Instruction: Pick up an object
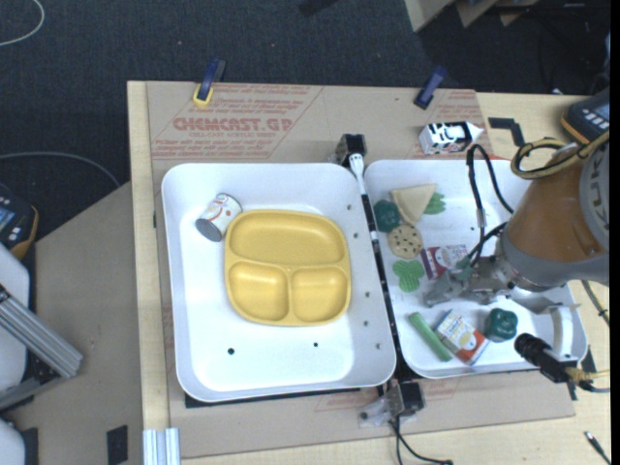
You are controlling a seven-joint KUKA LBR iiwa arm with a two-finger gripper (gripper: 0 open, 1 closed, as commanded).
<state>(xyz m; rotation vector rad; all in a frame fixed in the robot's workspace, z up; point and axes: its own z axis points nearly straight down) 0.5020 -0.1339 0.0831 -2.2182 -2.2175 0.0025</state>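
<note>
My gripper [449,287] is low in the right bin [426,177], its grey fingers pointing left among the small objects. Around it lie a green leaf-shaped piece [409,274], a round cookie-like piece [405,241], a red and white packet [449,257], a green stick [427,336], a small orange and white carton [459,334] and a dark green round object [501,324]. Farther back are a teal round piece [387,213] and a tan wedge [415,200]. Nothing shows clearly between the fingers.
The left bin [194,337] bears a yellow divided plate [287,264] and a small tipped can [217,215] at its back left. A black and white object [449,136] lies behind the right bin. Cables loop over the arm [552,231].
</note>
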